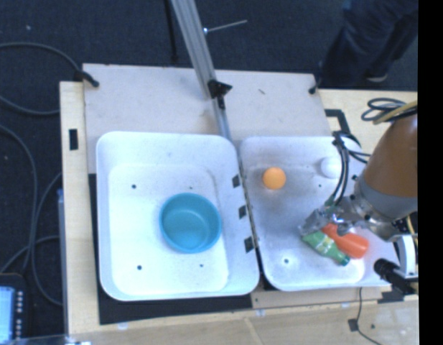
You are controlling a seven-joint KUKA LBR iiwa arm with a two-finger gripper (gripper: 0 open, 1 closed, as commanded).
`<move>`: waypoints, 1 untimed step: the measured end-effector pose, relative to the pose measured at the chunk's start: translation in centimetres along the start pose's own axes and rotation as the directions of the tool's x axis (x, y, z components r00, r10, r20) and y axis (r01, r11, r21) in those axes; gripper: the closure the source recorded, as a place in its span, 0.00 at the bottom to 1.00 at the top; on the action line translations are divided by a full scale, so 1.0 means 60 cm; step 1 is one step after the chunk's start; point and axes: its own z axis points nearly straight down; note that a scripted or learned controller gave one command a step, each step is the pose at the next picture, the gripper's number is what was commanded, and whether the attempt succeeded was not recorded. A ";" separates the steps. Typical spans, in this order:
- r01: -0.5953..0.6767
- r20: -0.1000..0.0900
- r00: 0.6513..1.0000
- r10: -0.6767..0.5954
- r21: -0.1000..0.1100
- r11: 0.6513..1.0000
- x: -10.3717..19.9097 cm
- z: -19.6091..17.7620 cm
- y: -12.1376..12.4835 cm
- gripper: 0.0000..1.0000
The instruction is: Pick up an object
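the gripper (334,220) hangs over the right bin's (293,157) near right corner, touching a green packet (323,244) and an orange toy carrot (350,244); grasp state unclear. the carrot looks light, rigid, slick: best pinched across its middle.

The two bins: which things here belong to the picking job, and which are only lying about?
Job:
- tool, low in the right bin
- green packet and orange-red object beside it
- orange ball
- small white object
- blue bowl in the left bin

Lying about:
- metal pole
- cables on the floor
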 end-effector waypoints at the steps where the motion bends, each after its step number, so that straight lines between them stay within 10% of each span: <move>1: -0.002 -0.001 1.000 0.002 0.002 1.000 -0.004 0.079 0.011 0.00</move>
